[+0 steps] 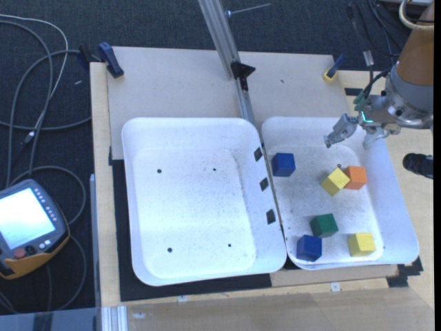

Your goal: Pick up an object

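The right bin (393, 205) holds several cubes. A blue cube (283, 164) lies near its left wall. A yellow cube (335, 181) touches an orange cube (356, 177) in the middle. Nearer the front are a green cube (323, 225), a second blue cube (309, 247) and a second yellow cube (361, 243). My gripper (355, 138) hangs over the bin's far right part, above and beyond the yellow and orange pair. It is open, its two grey fingers (337, 132) spread apart with nothing between them.
The left bin (138, 143) sits beside the right one, with black clips along the shared wall. A slanted metal pole (220, 33) rises behind the bins. A teach pendant (27, 229) and cables lie on the floor at the left.
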### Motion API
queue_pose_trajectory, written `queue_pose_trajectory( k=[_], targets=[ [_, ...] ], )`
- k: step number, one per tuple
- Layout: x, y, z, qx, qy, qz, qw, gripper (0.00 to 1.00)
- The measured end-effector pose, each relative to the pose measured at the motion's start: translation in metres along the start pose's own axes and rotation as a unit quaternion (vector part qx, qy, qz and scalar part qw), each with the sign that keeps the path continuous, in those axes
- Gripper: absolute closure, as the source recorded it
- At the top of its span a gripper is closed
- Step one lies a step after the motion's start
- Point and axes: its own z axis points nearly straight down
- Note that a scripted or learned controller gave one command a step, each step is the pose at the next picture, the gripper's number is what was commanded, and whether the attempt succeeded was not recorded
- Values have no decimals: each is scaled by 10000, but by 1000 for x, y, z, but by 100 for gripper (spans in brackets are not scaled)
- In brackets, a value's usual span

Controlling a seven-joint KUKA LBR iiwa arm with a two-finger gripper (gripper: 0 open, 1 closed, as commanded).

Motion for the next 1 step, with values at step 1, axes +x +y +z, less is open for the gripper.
queue_pose_trajectory(
  k=[1],
  targets=[
    [-36,-10,-39,-39,-24,17,10000,0]
  ],
)
